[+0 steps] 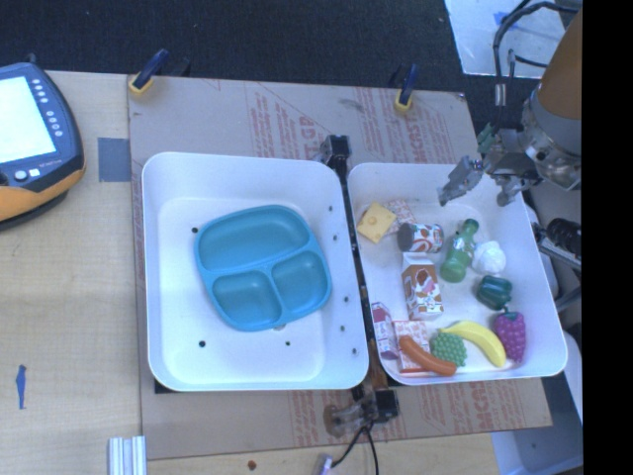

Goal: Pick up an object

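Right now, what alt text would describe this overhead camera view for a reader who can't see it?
A robot gripper hovers with fingers spread over the right bin, which holds toy food including a banana and green bottle. The left bin holds a blue divided plate.

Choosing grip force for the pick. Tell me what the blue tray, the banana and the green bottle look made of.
Blue tray: looks like moulded plastic, matte to satin, one even colour with rounded compartment walls.
Banana: probably toy plastic or rubber; uniform yellow, smooth surface.
Green bottle: seems glossy plastic, with pale highlights on its side; too small to be sure.
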`<state>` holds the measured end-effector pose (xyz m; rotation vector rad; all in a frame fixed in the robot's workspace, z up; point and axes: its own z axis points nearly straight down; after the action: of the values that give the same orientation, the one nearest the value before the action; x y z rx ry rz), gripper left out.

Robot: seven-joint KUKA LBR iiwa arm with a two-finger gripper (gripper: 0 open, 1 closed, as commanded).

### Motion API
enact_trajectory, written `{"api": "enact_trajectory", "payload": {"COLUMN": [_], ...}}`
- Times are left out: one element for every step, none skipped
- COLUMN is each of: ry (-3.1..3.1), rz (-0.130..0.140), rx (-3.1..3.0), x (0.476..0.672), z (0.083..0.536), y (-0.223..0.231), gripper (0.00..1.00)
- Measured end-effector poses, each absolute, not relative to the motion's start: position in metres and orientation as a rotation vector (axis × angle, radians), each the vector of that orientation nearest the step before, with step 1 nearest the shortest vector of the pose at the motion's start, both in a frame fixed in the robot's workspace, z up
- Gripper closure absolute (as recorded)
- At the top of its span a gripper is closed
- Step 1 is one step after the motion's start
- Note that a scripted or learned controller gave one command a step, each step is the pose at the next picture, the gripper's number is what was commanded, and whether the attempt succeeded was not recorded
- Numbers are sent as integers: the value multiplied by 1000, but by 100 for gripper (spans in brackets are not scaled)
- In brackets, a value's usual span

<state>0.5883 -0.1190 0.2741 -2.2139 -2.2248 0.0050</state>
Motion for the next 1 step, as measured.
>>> {"api": "enact_trajectory", "payload": {"ry": [-2224], "rz": [8], "rx": [-2214], "x": [577], "z": [175], "y": [-167], "gripper": [0]}}
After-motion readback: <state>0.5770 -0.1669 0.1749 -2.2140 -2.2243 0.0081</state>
